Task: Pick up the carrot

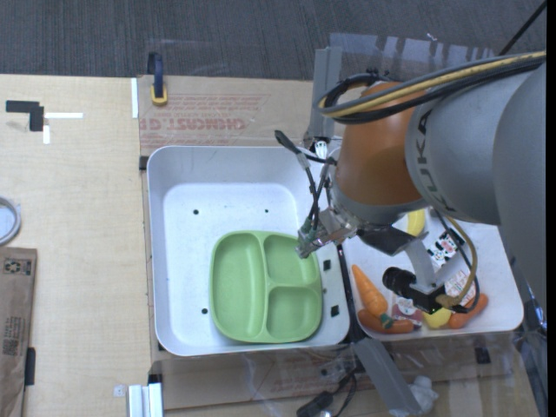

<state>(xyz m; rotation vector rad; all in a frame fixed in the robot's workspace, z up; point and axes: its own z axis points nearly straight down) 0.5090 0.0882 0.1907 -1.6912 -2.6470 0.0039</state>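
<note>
The arm (434, 137) reaches in from the right, covering most of the right bin (499, 315). The gripper (311, 240) sits low over the divide between the bins, above the right rim of the green divided plate (265, 289) in the left bin (217, 198). How the tool is set and whether it holds anything cannot be told. The carrot (368, 290) lies in the right bin's near-left corner, close to the near wall, among other toy foods. Open floor remains in the left bin's far half.
</note>
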